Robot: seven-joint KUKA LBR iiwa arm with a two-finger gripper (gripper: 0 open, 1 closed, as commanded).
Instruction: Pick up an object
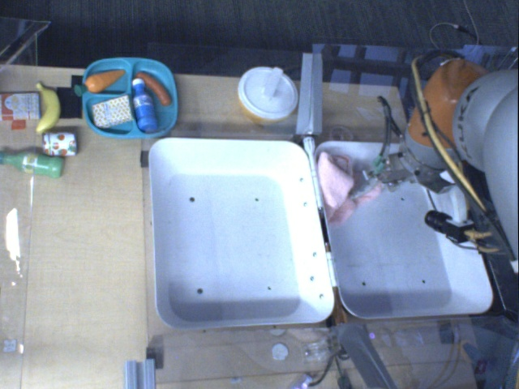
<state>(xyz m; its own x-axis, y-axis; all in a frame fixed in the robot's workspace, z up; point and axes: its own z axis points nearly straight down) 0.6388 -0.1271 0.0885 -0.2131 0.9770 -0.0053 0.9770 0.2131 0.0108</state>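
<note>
Near side of the right bin (405,298) is bare. Further back, the gripper (375,181) sits low at the pink cloth (336,186), which is bunched against the bin's left wall in the far corner. Can't tell how the hand is set; too small and cluttered. Risks as I see them: a pinch catching just a loose fold that slips out on lift, or fingers scraping the wall. Cloth looks soft, crumpled, pale pink, one edge trailing toward the gripper.

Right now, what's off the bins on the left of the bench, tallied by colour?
Yellow: 1, banana
Green: 1, bottle
Blue: 1, divided tray
White and red: 2, carton, can
Total: 5
</note>
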